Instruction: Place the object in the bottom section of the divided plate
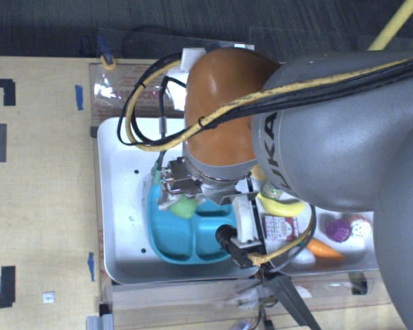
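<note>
A small pale green object [183,207] sits at the upper edge of the blue divided plate [186,236], partly tucked under the metal hardware of the gripper [175,188]. From this slanted view it seems to lie in the plate's upper compartment, against the rim, though the arm hides much of that part. Whether the claw is open or closed, and whether it touches the green object, cannot be told, because the wrist covers the tips.

The plate rests in the white bin [120,205], toward its lower middle, and its two lower compartments show bare blue plastic, parted by a raised ridge. A black cylindrical part [226,238] on the arm overhangs the plate's right edge.

Right of the plate, a yellow banana [281,205] lies partly under the arm, with a red-and-white packet [275,228] just below it. Further right of the plate lie an orange carrot-like piece [323,249], a purple object [337,229] and a white one [360,228] with spots beside it.

Above the plate, the orange band [224,108] of the arm bulks over the bin, and the grey arm body [337,129] spreads right of it. Yellow and black cables [148,108] loop above the plate's left side. The wooden bench [38,184] stretches to the left of the bin.
</note>
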`<state>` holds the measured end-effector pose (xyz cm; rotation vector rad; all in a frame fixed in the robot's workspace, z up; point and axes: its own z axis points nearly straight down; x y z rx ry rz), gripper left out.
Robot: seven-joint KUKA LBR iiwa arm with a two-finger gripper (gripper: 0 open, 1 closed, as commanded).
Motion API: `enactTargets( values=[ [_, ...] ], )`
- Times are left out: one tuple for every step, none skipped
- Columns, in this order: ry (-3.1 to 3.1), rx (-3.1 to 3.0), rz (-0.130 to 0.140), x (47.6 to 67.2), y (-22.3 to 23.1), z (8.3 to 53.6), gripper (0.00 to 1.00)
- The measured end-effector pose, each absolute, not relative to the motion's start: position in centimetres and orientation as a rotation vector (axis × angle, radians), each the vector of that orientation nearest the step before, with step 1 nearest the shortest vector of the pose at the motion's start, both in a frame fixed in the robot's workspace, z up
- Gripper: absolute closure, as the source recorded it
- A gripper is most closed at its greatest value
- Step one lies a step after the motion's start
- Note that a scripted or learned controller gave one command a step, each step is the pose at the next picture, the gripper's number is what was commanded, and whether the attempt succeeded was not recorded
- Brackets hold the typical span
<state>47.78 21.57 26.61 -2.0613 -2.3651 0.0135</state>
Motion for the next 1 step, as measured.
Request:
enactTargets(
  values=[
    [-2.365,-2.063,0.009,47.84,21.55,26.78,0.00]
  ],
)
